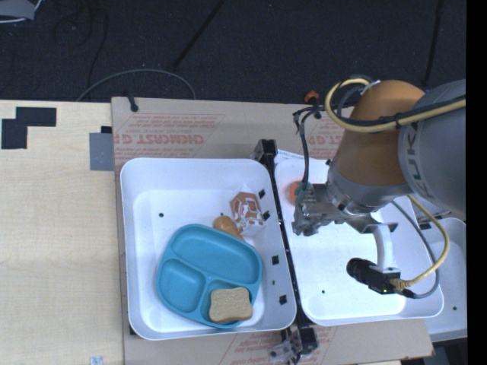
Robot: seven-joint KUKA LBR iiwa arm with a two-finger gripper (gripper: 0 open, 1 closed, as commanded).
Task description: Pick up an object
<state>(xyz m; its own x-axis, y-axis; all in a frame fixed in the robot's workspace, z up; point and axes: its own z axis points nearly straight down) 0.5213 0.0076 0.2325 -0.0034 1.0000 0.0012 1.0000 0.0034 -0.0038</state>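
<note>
Your pincer (304, 220) hangs low over the right bin (335, 295), close to that bin's left wall. You can see dark metal parts and some wires at the tip, but they are small and jumbled, so you cannot tell if the tip is spread or pressed together. Nothing can be seen pinched in it.

Look at the arm (426, 150) next. It comes in from the right side, big and grey, with an orange band (377, 139) above the wrist. A yellow cable (434, 265) loops around it, and a black part (373, 274) hangs under it over the right bin.

Just beside your pincer, up and to the left, a small orange thing (291, 192) lies in the right bin near the wall. It is too small to name.

Now look at the left bin (144, 204). A blue tray (202, 268) with sections lies in it, tilted a little. A slice of toast (230, 304) sits in the tray's lower corner. Above the tray's top edge you can see a small brown lump (226, 224), touching the tray. Right beside it is a little crinkly packet (247, 210) with red and white on it.

Both bins sit on a cardboard sheet (183, 131) with red letters, on a pale wooden bench (53, 242).
</note>
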